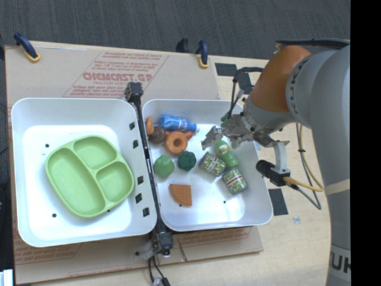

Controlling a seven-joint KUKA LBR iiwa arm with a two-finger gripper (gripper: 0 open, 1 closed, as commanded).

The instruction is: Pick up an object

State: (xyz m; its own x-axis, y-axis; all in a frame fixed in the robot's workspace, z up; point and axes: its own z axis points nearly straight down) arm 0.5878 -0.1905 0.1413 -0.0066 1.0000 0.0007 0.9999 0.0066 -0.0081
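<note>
You are at the reaching step, with your claw (219, 137) low in the right bin (253, 210) over the green bottles (223, 162), and I cannot tell its state, so next drop onto 1 bottle and squeeze, above the cardboard-topped desk (119, 70) and dark carpet (149, 11).

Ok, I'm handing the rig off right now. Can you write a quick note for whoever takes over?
Gripper: low over the right bin, by the green bottle; finger state unclear, nothing visibly held.
Right bin holds: blue bottle, donut, two green balls, orange waffle piece, two green cans.
Left bin: green divided plate.
Done: approach only.
Left: grasp and lift one object.
</note>
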